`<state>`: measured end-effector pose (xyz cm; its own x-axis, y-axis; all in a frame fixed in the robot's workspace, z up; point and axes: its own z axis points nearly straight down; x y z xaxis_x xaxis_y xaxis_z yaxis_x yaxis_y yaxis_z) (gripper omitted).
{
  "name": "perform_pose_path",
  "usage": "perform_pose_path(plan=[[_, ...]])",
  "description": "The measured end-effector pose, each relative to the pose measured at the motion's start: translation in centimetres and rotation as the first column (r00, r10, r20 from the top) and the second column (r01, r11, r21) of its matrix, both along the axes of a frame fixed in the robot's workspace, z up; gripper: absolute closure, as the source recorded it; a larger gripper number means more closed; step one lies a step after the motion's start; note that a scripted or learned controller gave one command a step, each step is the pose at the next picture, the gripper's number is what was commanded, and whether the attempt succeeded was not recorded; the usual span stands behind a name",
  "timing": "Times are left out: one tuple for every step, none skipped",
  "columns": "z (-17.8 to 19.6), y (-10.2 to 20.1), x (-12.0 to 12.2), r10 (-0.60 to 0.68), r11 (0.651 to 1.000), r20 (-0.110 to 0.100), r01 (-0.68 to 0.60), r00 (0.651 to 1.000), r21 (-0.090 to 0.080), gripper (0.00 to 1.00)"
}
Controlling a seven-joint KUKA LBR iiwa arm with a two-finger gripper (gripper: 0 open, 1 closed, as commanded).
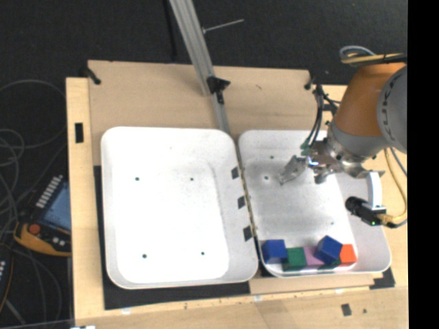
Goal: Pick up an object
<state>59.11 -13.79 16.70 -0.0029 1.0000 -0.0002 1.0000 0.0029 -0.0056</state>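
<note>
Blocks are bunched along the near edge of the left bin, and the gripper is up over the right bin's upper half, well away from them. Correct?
Not quite. The camera view shows the blocks bunched along the near edge of the right bin, not the left bin. The rest stands: the gripper is over the right bin's upper half, well away from them.

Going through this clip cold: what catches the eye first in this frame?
The orange-banded arm reaching in from the right, its gripper hanging over the upper part of the right bin. Then the cluster of coloured blocks crowded along that bin's near edge: blue, green, pink, orange. The left bin sits alongside.
</note>
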Motion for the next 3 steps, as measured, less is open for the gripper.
perform_pose_path(plan=[[15.5, -1.2, -2.8, -0.002, 1.000, 0.016, 0.002, 1.000, -0.003, 0.00], [9.3, -6.7, -3.3, -0.008, 1.000, 0.001, 0.008, 1.000, -0.003, 0.00], [10.8, -6.5, -3.0, -0.001, 1.000, 0.010, 0.001, 1.000, -0.004, 1.00]])
